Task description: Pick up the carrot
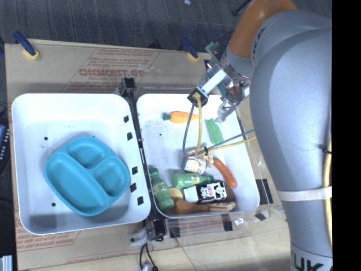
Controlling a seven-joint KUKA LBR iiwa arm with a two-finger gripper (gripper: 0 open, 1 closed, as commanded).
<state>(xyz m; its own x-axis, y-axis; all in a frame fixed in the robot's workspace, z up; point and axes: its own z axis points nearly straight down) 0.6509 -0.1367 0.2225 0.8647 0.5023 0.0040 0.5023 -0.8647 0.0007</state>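
Orange, the carrot [181, 117] lies near the upper edge of the right bin [148, 130], centre of the frame. The pincer [224, 97] hangs just right of it, apart; its opening cannot be told. A blue divided plate [86, 175] sits in the left bin [25, 152].

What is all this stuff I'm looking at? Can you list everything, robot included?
Shallow white plastic bins: two, white, side by side on the bench.
Turquoise divided plastic plate: one, turquoise, in the left bin.
Small orange toy carrot with green top: one, orange, far end of the right bin.
Flat green strip: one, green, right bin, right of the carrot.
Heap of toy food items: several, mixed colours, near end of the right bin.
Blue clamps: two, blue, on the board's far edge.
Grey robot arm with orange band: one, reaching in from the right.
Gripper: one, above the right bin's far edge.
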